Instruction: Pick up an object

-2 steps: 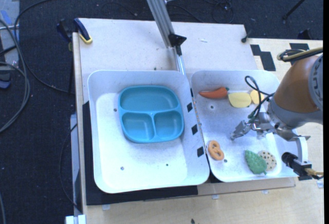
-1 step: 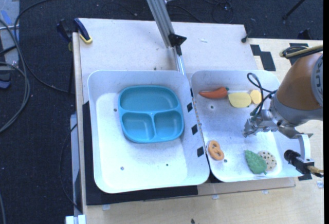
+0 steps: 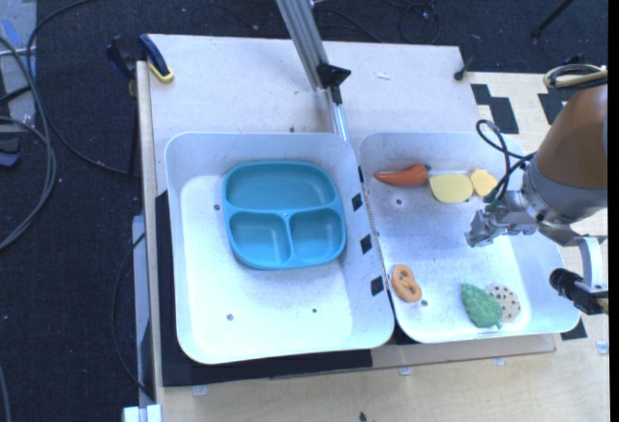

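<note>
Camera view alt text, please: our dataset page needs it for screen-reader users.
The arm's gripper hovers over the right bin, among a toy carrot, yellow pieces, a pretzel, a green leafy item and a cookie. The left bin holds a blue divided tray.

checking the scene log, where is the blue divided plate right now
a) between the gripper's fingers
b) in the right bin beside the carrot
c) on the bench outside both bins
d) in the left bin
d: the blue divided plate lies flat in the left bin, while the carrot lies in the right bin, and the gripper is over that right bin, apart from the plate.
</note>
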Motion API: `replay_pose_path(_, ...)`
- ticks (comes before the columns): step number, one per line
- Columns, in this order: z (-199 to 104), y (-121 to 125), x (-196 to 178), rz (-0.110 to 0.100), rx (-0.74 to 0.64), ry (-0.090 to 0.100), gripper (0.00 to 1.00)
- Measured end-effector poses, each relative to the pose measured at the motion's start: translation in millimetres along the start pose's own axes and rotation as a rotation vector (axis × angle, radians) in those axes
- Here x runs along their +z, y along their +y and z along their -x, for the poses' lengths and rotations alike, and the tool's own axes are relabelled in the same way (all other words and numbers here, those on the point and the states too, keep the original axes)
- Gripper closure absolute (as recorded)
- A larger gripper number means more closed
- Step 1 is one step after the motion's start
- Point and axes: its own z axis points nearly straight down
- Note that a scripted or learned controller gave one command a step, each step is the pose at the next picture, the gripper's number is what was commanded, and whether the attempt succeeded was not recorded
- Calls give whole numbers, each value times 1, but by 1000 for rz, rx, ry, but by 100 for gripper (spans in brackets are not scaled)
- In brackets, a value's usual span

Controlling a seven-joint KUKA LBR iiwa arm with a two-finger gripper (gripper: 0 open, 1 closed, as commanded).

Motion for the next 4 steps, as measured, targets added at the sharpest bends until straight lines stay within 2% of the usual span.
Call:
replay_pose_path(2, -2, 1, -91, 1, -1, -1, 100)
replay_pose_path(3, -54, 21, -82, -1, -3, 0, 100)
replay_pose_path(4, -101, 31, -90, -1, -1, 0, 100)
